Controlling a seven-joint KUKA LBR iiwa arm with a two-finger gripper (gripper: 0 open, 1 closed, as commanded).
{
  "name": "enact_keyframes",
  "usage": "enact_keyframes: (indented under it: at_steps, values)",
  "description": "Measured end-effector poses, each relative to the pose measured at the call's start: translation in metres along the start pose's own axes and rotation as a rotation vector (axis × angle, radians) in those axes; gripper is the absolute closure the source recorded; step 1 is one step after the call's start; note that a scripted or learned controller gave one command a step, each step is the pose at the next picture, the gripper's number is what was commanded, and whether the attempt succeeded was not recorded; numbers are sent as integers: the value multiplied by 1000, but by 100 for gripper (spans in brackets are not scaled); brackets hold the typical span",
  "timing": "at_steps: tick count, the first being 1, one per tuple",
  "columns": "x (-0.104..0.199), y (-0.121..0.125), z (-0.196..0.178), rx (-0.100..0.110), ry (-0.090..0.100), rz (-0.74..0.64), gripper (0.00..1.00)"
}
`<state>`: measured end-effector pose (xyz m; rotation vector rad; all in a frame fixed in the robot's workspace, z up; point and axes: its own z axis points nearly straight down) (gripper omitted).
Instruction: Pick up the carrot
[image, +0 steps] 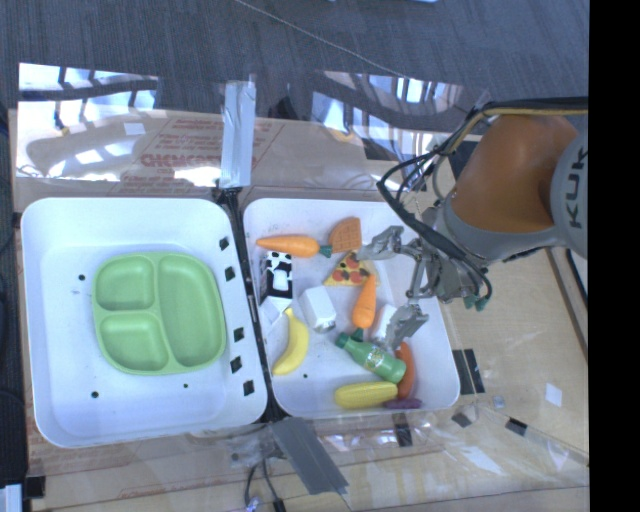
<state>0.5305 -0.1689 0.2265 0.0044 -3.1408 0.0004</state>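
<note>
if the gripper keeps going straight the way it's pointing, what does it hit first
Probably the carrot, lying just ahead of the open gripper, which points toward the bin's middle. Depth is unclear; it might pass above it.

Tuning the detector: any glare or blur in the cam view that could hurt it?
Camera view: strong window glare on the shiny panel behind the bins; the right bin is evenly lit, with soft shadows under the toys; the carrot reads sharp, while the hand looks slightly soft.
</note>
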Motion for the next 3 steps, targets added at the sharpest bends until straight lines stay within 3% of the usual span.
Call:
enact_keyframes:
  at_steps: [1, 2, 3]
  values:
    - [-12, -9, 137, -3, 9, 97, 0]
    - [-16, -7, 122, -1, -1, 86, 100]
    - [-19, 39, -10, 1, -14, 137, 100]
